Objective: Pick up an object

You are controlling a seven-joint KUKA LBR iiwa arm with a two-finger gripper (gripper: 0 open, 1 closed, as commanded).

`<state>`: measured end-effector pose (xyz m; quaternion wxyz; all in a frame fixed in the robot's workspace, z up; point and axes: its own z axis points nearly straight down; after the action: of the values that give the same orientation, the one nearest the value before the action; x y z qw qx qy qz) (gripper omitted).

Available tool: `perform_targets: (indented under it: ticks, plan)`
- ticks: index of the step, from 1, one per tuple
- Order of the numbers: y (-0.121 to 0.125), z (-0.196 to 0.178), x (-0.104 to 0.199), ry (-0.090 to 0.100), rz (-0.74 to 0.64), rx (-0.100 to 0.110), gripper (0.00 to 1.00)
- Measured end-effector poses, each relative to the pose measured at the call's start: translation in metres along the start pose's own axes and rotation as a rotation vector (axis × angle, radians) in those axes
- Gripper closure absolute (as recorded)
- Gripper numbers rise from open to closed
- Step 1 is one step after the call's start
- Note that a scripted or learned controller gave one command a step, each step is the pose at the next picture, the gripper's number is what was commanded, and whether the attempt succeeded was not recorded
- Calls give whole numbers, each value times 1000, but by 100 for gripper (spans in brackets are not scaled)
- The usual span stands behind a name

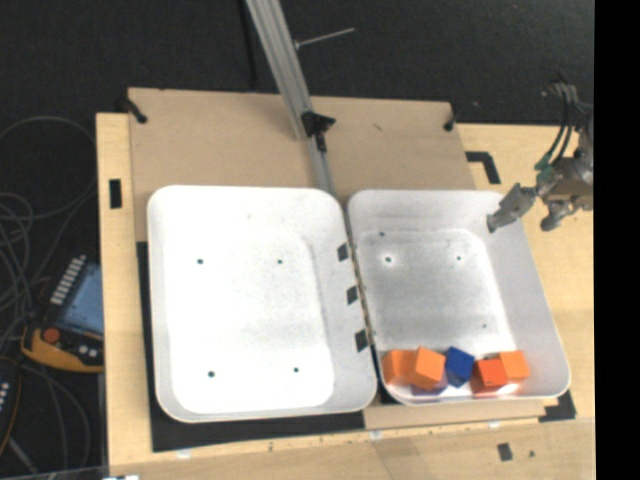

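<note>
Several small blocks lie along the near edge of the right bin (430,218): an orange block (400,365), a second orange block (429,367), a blue block (459,364), a red-orange block (489,374) and another orange block (514,364). My gripper (523,222) hangs at the bin's far right corner, well away from the blocks. Its two grey fingers are spread open with nothing between them.
The left bin (250,298) stands beside the right one, joined by small black clips (352,295). A slanted metal rail (285,58) rises from the back of the bench. Cables and a handheld pendant (70,318) lie off the bench at left.
</note>
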<state>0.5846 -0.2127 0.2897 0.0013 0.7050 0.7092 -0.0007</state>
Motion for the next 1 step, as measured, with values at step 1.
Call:
perform_targets:
  ticks: [1]
  plan:
    - [-31,73,72,7,-1,8,0]
